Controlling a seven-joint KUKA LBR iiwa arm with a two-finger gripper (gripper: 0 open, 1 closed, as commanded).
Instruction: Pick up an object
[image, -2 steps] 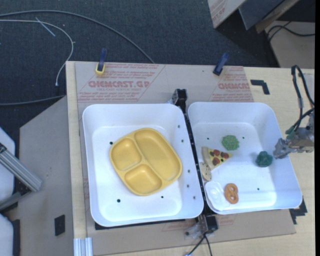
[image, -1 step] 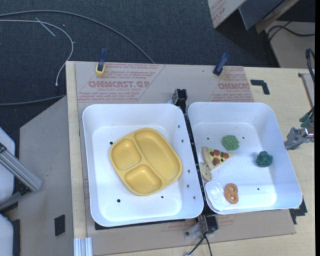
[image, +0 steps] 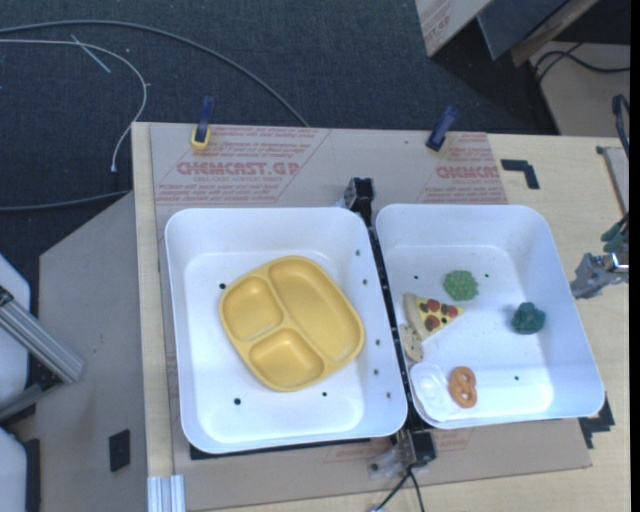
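Two Bins, Five Toys

Two white bins sit side by side on the bench. The left bin (image: 190, 300) has one yellow tray (image: 290, 322) with three parts in its middle, with bare floor all around it. The right bin (image: 565, 340) has four toys: a pizza slice (image: 430, 315) by the left wall, a light green broccoli (image: 461, 285) toward the back, a dark green lump (image: 529, 319) near the right wall, and a pretzel (image: 462, 386) in the front left corner. They lie apart. The gripper (image: 600, 270) hangs outside the right rim; I cannot tell how it is set.
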